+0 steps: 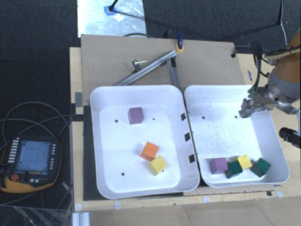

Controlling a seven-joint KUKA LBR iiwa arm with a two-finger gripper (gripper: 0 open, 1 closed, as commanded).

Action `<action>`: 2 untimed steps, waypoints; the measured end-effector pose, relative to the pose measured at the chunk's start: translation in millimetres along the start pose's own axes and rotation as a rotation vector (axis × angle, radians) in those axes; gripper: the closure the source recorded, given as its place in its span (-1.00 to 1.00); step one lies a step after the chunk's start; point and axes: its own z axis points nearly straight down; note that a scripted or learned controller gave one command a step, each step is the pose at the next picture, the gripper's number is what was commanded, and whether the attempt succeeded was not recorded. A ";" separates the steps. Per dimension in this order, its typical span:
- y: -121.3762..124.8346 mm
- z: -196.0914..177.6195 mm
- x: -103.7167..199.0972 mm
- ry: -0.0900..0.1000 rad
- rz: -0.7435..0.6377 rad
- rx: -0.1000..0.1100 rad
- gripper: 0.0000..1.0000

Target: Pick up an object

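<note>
Nothing picked yet: your gripper point(246, 108) hangs over the right bin's point(277, 126) far edge, jaw state unclear; purple block point(218, 165) and neighbours untouched, well apart

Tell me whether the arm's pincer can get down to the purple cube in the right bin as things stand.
Probably yes. The pincer sits over the right bin, and the purple cube lies uncovered near the front wall. A dark green cube touches one side, which could crowd one finger.
</note>
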 end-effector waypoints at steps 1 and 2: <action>5.4 -12.0 55.3 -0.001 -0.001 -0.002 1.00; 11.2 -7.9 119.0 0.001 -0.002 -0.001 1.00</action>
